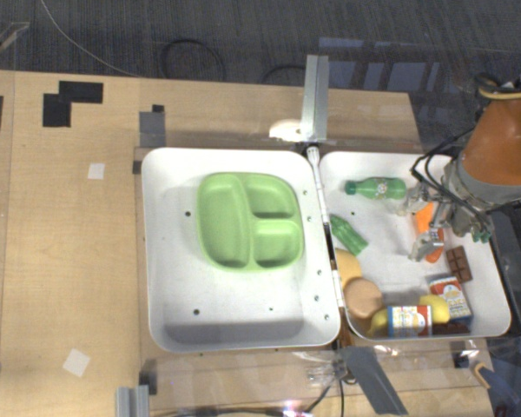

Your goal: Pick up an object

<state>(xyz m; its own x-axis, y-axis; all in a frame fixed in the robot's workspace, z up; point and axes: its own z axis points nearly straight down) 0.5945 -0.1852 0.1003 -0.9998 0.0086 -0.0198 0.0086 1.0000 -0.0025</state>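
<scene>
Objects for picking lie crowded in the right bin, mostly toward its near wall and left side, which leaves the far and middle floor fairly bare. The gripper hangs over that barer stretch, its tips low near the bin floor; an orange piece shows at the fingers, but whether it is a loose item or part of the tool I cannot tell, nor how wide the tool stands. A green bottle lies on its side just beyond, well placed for a reach. A chocolate bar sits just beside the tips on the near side. Farther forward, a bun, a yellow-labelled bottle and a small carton press together against the wall, a harder pick, I judge. In the left bin rests a green divided tray.
</scene>
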